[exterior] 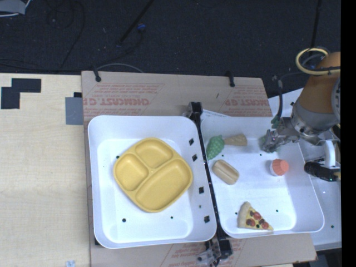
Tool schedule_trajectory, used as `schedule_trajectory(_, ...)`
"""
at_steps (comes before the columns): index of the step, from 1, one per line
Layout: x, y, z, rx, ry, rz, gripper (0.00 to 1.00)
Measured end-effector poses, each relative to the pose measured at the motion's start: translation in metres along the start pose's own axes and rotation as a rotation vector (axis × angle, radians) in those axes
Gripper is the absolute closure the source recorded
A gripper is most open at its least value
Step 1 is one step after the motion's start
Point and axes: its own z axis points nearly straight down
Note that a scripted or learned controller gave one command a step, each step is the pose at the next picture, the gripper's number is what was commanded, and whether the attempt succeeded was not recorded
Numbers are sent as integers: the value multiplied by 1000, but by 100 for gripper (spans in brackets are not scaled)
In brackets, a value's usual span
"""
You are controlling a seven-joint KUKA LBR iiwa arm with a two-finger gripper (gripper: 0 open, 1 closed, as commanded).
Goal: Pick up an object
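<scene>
Right bin [311, 204] on surface: gripper [271, 142] near back edge, state unclear.
Orange-capped toy [279, 167] lies just below-right, nearest.

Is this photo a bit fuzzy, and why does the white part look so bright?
Camera view: soft throughout, so the pizza slice toppings look smeared; the right bin floor is nearly washed out by even overhead light; shadows are faint, only thin ones beside the yellow tray; the tool is a blurry grey mass.

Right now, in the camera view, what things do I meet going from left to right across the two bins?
yellow plate → green toy → hot dog → pizza slice → gripper → orange piece
</scene>
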Motion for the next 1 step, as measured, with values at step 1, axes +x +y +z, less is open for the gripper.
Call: schedule_trajectory(1, -4, 3, -44, -2, -1, 0, 100)
